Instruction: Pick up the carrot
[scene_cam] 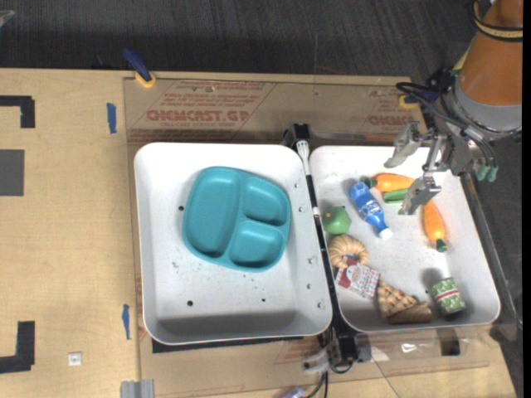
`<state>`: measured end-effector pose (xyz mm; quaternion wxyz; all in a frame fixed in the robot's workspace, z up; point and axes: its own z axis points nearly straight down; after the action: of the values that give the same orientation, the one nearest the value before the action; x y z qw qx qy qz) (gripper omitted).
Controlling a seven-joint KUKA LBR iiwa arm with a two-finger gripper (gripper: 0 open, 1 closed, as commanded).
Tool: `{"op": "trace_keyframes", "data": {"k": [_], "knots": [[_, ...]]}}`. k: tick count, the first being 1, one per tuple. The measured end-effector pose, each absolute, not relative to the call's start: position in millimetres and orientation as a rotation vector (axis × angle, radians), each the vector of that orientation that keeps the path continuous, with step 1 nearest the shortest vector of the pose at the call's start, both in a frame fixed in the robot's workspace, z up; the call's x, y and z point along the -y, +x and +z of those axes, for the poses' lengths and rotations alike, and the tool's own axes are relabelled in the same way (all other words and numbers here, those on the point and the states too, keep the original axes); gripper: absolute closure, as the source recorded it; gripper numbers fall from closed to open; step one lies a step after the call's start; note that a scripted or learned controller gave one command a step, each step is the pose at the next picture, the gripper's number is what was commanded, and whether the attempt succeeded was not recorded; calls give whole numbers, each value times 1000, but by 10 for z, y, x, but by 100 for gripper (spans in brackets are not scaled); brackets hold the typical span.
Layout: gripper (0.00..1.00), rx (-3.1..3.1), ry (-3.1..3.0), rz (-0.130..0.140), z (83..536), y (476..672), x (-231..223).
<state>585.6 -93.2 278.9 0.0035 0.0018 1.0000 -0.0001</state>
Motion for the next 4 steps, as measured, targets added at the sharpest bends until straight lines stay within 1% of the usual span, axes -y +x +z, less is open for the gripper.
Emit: {"op": "trace_keyframes", "data": {"k": [1,2,3,4], "knots": [[0,-3133,-229,3,1912,5914,1243],[0,-3115,-295,-3,1119,5780,1540],[0,-3055,-675,-5,888,5852,2090],[100,-3040,-669,-11,1036,5900,2078]]}}
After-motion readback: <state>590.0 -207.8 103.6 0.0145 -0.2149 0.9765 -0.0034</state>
